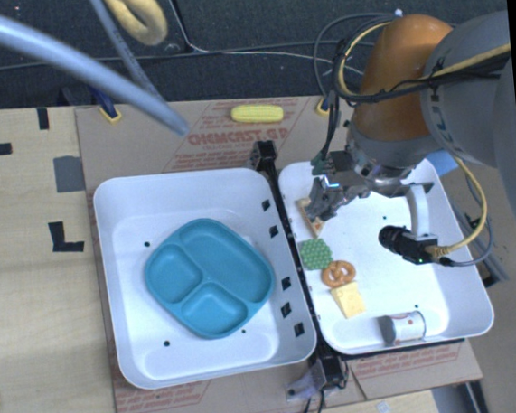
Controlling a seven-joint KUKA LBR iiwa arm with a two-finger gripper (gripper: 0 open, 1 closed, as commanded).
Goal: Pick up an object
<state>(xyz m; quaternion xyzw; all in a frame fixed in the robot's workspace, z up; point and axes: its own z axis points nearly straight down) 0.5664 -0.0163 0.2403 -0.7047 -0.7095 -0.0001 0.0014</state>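
In the right bin (458,309) a short row of small things lies along the left wall: a tan piece (306,209) at the top, a round green object (315,254) below it, a brown pretzel-shaped piece (339,273), then a pale yellow wedge (348,301). The tan piece sits just under the pincer (323,200), partly hidden by it. The pincer hangs low over the bin's upper left corner, its dark fingers pointing down toward the tan piece — whether they are spread or clenched, or touch anything, I cannot tell. Near the bin's front edge lies a small grey and white cylinder (402,327) on its side, well apart from the row. The left bin (114,215) holds a blue divided tray (209,276). Beyond the bins, a yellow banana-like toy (256,113) rests on the cardboard of the counter (28,269).
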